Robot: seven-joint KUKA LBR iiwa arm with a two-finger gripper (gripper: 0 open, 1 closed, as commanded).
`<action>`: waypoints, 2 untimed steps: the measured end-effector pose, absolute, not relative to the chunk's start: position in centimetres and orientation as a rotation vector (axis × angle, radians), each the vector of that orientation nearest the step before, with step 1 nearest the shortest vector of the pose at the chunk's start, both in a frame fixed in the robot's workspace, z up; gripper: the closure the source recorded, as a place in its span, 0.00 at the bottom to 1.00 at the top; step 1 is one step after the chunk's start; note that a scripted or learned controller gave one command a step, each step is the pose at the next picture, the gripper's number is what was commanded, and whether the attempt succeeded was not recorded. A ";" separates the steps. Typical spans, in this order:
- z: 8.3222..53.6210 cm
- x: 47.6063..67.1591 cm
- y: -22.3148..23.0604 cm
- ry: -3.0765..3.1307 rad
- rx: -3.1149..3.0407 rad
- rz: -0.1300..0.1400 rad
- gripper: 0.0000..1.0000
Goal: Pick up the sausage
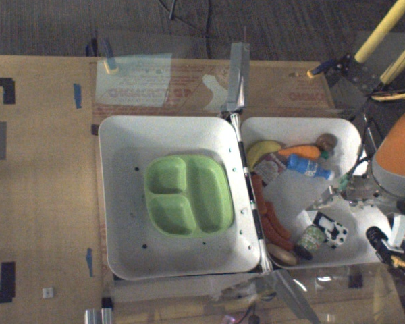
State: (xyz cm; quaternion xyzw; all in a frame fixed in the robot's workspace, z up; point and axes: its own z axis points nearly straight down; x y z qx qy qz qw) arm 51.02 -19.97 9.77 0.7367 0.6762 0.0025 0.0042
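Two shallow white bins sit side by side on the wooden worktop [47, 181], seen from above at a slant. The left bin [121, 248] holds a green divided plate [187, 196], lying flat near its middle with three compartments facing up.

The right bin [344, 130] holds a cluster of small things. The sausage [275, 227], reddish-orange and long, lies along the bin's left wall, running from about mid-height down toward the lower left corner. Just below its lower end is a tan rounded piece [282, 253]. Above the sausage, near the upper left corner, lies a yellow banana [262, 150], and beside that an orange carrot [302, 152] with a brown round item [326, 141] at its right end. A blue bottle [309, 167] lies on its side under the carrot, and a small dark-red packet [273, 169] sits next to it, touching the top of the sausage. Lower down, a green cup [312, 237] and a black-and-white patterned block [332, 228] lie close together.

The arm comes in from the right, its orange band [399, 150] over the bin's right edge. The hand [327, 198] hangs over the middle of the right bin, well apart from the sausage, nothing seen between its fingers; whether they stand wide or narrow cannot be told from this view.
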 end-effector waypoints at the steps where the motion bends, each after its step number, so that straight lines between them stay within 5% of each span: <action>1: 19.6 55.2 -22.0 1.905 2.496 0.000 0.00; 2: 8.8 51.0 -20.2 1.772 2.612 0.014 0.00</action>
